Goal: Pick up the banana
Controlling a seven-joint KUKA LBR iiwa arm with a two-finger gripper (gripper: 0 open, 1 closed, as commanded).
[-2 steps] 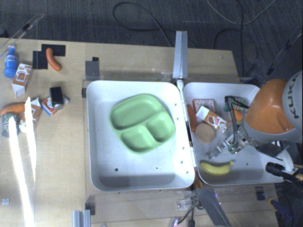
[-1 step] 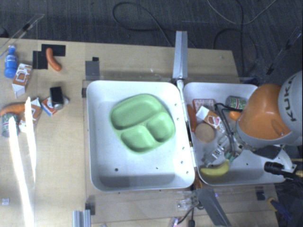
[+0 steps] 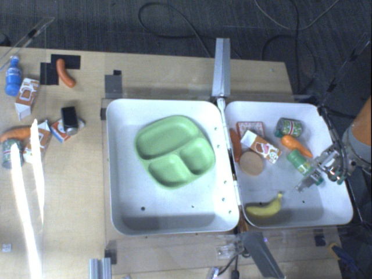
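Two white bins sit side by side on the bench. The left bin [image 3: 116, 156] holds a green tray [image 3: 174, 150] with three compartments, lying near its middle. The right bin [image 3: 334, 211] holds the clutter. The banana [image 3: 264, 207] lies near that bin's front left corner, curved, its stem tip pointing up and to the right, apart from the other items.

Further back in the right bin are a small carton [image 3: 260, 144], a round brown disc [image 3: 252, 163] just in front of it, a red sausage [image 3: 235, 145] along the left wall, a green can [image 3: 289, 127] near the back, a carrot [image 3: 296, 145] just in front of the can, and a green bottle [image 3: 299, 161] beside the carrot.

The gripper [image 3: 317, 176] reaches in from the right, low over the bin's right side, just beside the green bottle and well apart from the banana. Whether it is parted or closed cannot be told from this angle; nothing is seen held in it.

Loose items lie on the bench left of the bins, among them a blue bottle [image 3: 13, 77] and another sausage [image 3: 65, 74].
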